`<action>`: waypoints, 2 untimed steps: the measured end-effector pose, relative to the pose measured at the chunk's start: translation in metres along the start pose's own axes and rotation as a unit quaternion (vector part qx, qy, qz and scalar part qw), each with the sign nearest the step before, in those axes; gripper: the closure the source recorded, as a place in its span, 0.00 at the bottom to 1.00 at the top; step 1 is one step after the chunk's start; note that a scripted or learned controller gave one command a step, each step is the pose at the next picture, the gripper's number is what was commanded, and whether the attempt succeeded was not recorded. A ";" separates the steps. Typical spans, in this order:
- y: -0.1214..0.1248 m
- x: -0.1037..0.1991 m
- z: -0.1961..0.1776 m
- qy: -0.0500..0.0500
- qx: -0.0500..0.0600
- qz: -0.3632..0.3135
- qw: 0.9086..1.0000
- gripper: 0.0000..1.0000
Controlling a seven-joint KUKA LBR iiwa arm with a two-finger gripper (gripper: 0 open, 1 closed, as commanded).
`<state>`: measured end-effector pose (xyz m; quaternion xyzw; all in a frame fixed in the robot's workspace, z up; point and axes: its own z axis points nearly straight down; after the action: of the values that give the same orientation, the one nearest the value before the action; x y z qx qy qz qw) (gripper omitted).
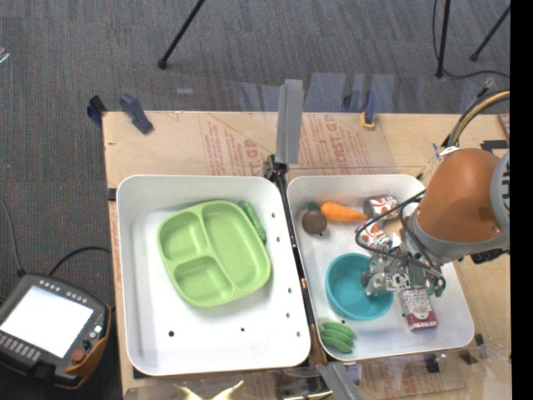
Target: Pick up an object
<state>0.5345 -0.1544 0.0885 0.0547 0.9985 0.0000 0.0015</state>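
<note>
The right bin (441, 340) holds a teal bowl (350, 290), an orange carrot (343, 213), a brown round piece (313, 222), a green pea pod (338, 334), a red-and-white carton (417, 308) and another small carton (381, 205) at the back. My gripper (385, 282) hangs low over the right rim of the teal bowl, just left of the red-and-white carton. The grey arm with its orange band (458, 194) covers the bin's right side and hides part of the things below it.
The left bin (141, 332) carries a green divided plate (215, 252). A grey divider post (289, 127) stands at the back between the bins. A tablet-like pendant (46, 323) lies on the floor at lower left. Tripod legs stand behind the bench.
</note>
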 end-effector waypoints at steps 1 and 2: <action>0.008 -0.009 -0.182 -0.006 0.000 0.024 1.000 1.00; -0.025 0.005 0.000 0.000 -0.001 -0.006 1.000 1.00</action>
<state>0.5271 -0.1788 0.0881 0.0484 0.9988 0.0008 0.0011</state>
